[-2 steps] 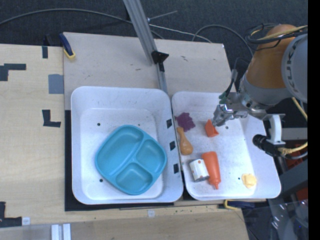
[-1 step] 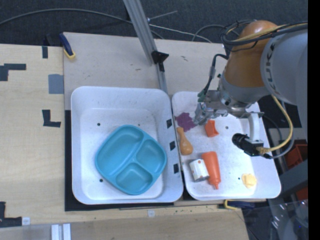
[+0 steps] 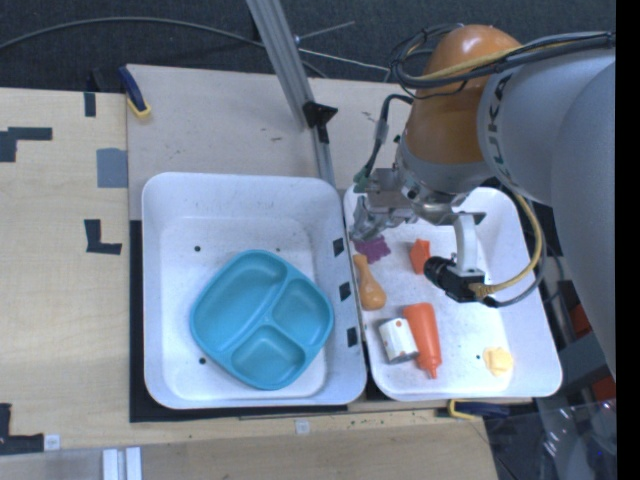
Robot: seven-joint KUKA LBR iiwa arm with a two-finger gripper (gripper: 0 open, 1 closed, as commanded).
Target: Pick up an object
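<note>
Two bins: white, shallow, side by side on the bench, touching along their inner walls.
Left bin [image 3: 165, 268]: holds one blue divided tray [image 3: 262, 317] with three compartments, lying flat toward the near right part of the bin.
Right bin [image 3: 535, 363]: holds several small objects, listed below from left to right.
Purple piece [image 3: 373, 249]: far left corner region, directly under the gripper.
Tan pear-shaped object [image 3: 369, 285]: against the left wall, just near of the purple piece.
White cylinder [image 3: 398, 339]: near left area, touching the orange carrot-shaped object [image 3: 428, 337] on its right.
Small orange block [image 3: 419, 256]: centre, far half.
Yellow piece [image 3: 497, 360]: near right, well apart from the others.
Gripper [image 3: 372, 230]: lowered over the purple piece; finger opening and grasp cannot be determined.
Arm: enters from the right, orange band above the wrist.
</note>
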